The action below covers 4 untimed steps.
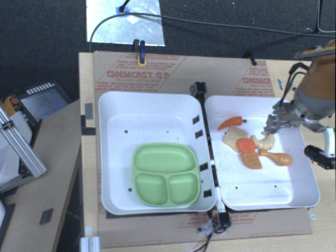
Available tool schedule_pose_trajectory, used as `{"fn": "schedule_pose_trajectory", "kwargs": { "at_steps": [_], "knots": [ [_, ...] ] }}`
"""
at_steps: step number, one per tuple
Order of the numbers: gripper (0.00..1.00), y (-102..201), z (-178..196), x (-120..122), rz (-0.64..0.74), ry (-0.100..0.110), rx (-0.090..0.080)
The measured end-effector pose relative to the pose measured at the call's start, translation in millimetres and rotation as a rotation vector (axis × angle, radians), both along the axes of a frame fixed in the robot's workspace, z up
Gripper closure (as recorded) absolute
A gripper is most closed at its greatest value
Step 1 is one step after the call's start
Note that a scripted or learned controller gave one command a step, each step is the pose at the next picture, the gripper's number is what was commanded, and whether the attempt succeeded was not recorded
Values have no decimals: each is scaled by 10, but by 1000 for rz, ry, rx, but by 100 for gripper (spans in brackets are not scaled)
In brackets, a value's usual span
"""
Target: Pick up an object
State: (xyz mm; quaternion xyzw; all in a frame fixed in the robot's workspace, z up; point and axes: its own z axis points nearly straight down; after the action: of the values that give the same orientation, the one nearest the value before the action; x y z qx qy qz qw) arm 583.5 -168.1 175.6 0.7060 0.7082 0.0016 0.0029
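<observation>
Inside left bin (pixel 113 114), green tray (pixel 166 173); right, seemingly toy food (pixel 251 147)

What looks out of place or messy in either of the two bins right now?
Nothing looks spilled or damaged. The green divided plate lies flat in the left bin. In the right bin, toy foods sit bunched in a loose pile, a red pepper beside it, the gripper just above.

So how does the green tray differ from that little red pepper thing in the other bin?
The green tray is large, pale green and split into three compartments; the red pepper is small, slim and red-orange. The tray lies alone in the left bin; the pepper lies in the right bin near other toy foods. Both rest flat, untouched by the gripper.
</observation>
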Motion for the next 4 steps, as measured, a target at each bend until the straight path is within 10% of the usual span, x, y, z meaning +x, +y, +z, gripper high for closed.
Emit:
{"fn": "schedule_pose_trajectory", "kwargs": {
  "at_steps": [2,4],
  "knots": [
    [100,57,923,85,2,0,0],
    [100,1181,720,-129,6,5,4]
  ]
}}
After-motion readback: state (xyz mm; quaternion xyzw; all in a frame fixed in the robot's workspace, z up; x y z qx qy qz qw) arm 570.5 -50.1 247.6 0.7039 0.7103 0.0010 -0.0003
